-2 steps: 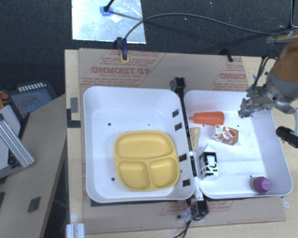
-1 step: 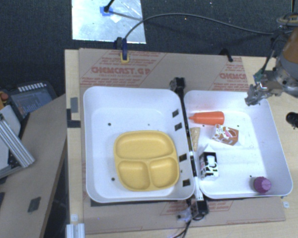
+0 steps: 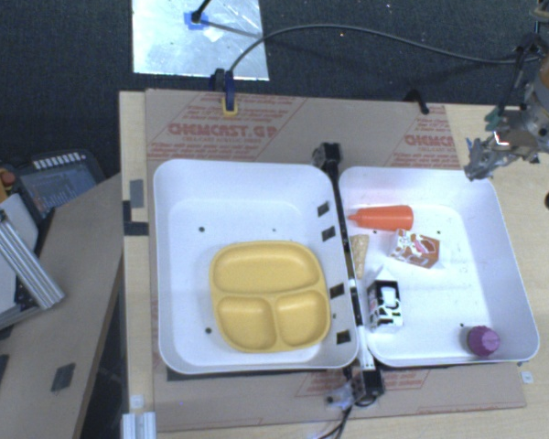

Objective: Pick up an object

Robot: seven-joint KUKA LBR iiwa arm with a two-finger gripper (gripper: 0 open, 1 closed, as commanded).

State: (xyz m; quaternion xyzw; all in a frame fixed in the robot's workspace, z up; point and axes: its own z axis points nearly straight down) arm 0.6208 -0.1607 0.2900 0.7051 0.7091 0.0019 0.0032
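The right bin (image 3: 494, 245) holds an orange carrot-shaped toy (image 3: 382, 217) near its back left, a small red and white packet (image 3: 415, 248) beside it, a black and white item (image 3: 385, 304) at the front left, and a purple object (image 3: 482, 340) in the front right corner. A tan wedge (image 3: 359, 250) lies against the bin's left wall. The gripper (image 3: 483, 159) hangs above the bin's back right corner, apart from all of them, with nothing seen between its fingers.
The left bin (image 3: 178, 245) carries a yellow three-compartment plate (image 3: 269, 294). A black clip divider (image 3: 340, 245) runs between the bins. A cable (image 3: 348, 35) crosses the dark floor behind the bench. Grey equipment (image 3: 18, 245) stands at the left.
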